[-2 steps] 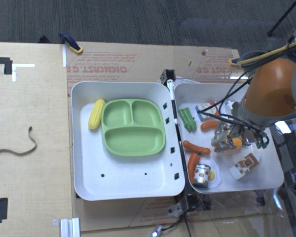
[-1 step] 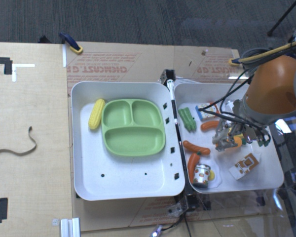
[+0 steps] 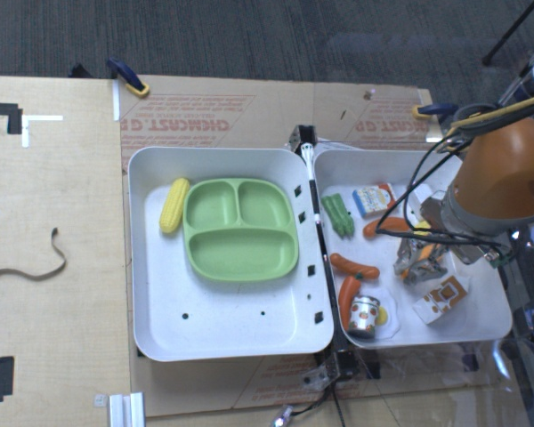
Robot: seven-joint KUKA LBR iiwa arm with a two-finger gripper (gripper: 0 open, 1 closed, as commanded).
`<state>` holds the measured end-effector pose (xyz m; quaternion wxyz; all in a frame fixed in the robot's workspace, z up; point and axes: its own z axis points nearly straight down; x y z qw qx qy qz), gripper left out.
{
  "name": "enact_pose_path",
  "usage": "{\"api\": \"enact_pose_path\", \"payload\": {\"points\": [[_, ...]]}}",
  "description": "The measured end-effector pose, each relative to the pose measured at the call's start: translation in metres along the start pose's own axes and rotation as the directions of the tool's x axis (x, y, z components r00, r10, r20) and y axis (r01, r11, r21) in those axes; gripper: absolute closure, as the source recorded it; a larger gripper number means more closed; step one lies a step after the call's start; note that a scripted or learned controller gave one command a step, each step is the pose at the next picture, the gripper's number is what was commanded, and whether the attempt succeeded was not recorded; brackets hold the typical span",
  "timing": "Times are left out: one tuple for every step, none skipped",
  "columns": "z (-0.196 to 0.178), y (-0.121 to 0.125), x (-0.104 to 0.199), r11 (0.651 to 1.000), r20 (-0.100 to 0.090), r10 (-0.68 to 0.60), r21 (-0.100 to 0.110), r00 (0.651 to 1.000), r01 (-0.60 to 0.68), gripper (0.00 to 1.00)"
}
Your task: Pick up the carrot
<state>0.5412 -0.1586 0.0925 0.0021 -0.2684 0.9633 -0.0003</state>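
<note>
My orange-banded arm (image 3: 503, 172) hides much of the right bin (image 3: 481, 327). The left bin (image 3: 222, 327) holds a smooth green divided plate (image 3: 241, 229) beside a bumpy corn cob (image 3: 173, 205). My pincer (image 3: 418, 261) is low in clutter; whether it's apart I can't tell. The carrot (image 3: 346, 296) lies by a shiny can (image 3: 365, 314), its label unreadable.

Both bins are white: the left bin (image 3: 160, 318) holds a pale green divided plate (image 3: 241, 229) and a yellow corn cob (image 3: 173, 205), while the right bin (image 3: 481, 323) holds an orange carrot (image 3: 346, 297), a red-orange sausage (image 3: 354, 266), a green pepper (image 3: 338, 213), and a silver can (image 3: 365, 314). There too lie a blue-and-white packet with an orange corner (image 3: 372, 200) and a white carton patterned in brown (image 3: 441, 297). The arm's band (image 3: 503, 169) is orange, and the bench (image 3: 44, 149) is pale tan wood.
</note>
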Motion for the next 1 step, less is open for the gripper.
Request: {"api": "enact_pose_path", "payload": {"points": [[-0.0101,-0.0007,-0.0021,1.0,0.005,0.001,0.003,1.0,-0.001,1.0]]}}
